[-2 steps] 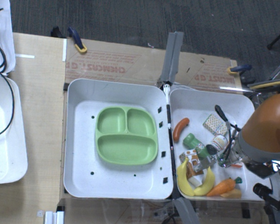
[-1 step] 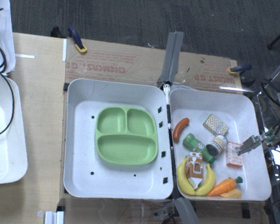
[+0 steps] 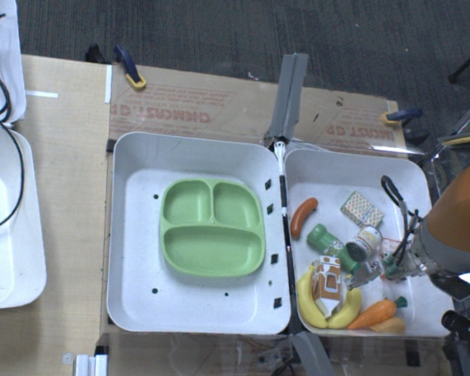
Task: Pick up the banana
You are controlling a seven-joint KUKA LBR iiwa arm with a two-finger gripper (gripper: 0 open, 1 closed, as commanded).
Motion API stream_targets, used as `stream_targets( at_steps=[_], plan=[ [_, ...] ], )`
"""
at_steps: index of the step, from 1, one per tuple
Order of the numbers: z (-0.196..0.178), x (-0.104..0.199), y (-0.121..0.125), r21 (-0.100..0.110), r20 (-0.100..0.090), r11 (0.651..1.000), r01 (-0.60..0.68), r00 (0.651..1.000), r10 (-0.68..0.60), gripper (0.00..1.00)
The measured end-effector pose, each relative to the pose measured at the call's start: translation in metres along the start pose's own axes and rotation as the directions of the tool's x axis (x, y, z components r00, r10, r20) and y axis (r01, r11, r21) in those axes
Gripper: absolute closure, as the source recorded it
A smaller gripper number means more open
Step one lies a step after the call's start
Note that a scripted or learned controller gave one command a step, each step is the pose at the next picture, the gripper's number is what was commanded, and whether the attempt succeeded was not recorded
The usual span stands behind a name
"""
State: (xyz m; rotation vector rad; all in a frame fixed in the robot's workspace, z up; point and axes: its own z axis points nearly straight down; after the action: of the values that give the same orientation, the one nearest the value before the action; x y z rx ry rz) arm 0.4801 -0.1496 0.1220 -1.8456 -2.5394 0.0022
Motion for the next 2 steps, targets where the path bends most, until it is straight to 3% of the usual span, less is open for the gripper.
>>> stream_targets(
  at_steps=[1, 2],
  plan=[
    [0.0169, 0.0216, 0.0144, -0.015, 0.039, 0.884, 0.468, 0.883, -0.467, 0.0],
    [0.008, 0.0238, 0.0126, -0.01, 0.023, 0.884, 0.467, 0.884, -0.467, 1.0]
  ],
)
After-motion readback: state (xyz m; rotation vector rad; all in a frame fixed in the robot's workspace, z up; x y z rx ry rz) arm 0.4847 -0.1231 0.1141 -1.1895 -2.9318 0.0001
